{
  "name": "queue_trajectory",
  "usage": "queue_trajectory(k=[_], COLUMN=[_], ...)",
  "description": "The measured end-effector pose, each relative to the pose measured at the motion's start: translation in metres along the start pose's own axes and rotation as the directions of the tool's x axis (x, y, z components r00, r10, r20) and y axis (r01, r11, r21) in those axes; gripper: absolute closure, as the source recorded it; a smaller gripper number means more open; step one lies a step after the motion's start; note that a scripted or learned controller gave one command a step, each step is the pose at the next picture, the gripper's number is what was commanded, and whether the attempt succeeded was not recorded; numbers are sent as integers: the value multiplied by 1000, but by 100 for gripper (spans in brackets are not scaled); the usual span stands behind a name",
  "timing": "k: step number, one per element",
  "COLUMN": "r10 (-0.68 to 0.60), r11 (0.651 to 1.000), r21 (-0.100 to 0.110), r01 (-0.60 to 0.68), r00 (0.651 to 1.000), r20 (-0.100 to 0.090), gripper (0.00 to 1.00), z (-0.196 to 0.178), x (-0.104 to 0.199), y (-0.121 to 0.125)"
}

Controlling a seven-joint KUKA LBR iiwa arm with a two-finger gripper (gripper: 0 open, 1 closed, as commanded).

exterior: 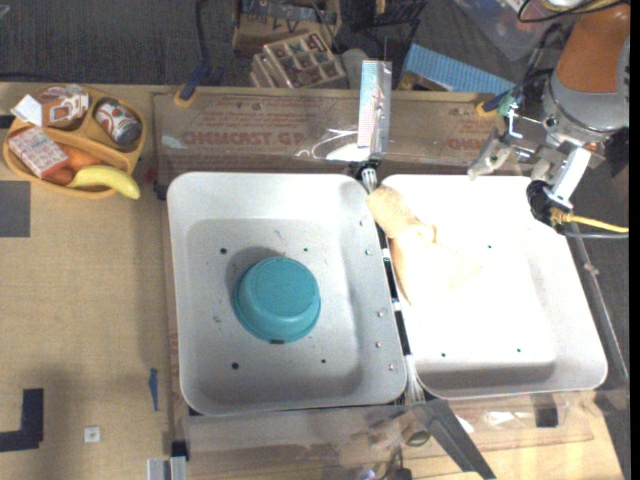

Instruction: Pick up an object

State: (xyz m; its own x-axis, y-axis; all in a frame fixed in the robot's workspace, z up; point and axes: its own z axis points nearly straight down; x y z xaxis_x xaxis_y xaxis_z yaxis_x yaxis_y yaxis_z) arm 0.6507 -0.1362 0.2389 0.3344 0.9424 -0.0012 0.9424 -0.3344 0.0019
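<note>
Cardboard backs the bench, its strip (262, 133) printed in red letters too blurred to read; two white bins sit side by side; the left bin (190, 218) holds an upturned teal bowl (278, 298); a pale tan object (402, 230) lies along the left edge of the right bin (540, 308); the gripper (503, 150) hangs above that bin's far rim, touching nothing; released or clenched, I cannot tell.

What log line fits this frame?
claw above right bin far edge | teal bowl in left bin | pale tan object at right bin's left wall | pick not yet done
</note>
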Motion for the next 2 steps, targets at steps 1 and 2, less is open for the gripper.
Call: queue_trajectory(k=[1,2], r10=[4,-122], r11=[1000,993], r21=[5,0], r01=[-4,122], r00=[1000,993], r20=[0,0], gripper=[0,0], z=[54,61], x=[71,13], y=[-8,12])
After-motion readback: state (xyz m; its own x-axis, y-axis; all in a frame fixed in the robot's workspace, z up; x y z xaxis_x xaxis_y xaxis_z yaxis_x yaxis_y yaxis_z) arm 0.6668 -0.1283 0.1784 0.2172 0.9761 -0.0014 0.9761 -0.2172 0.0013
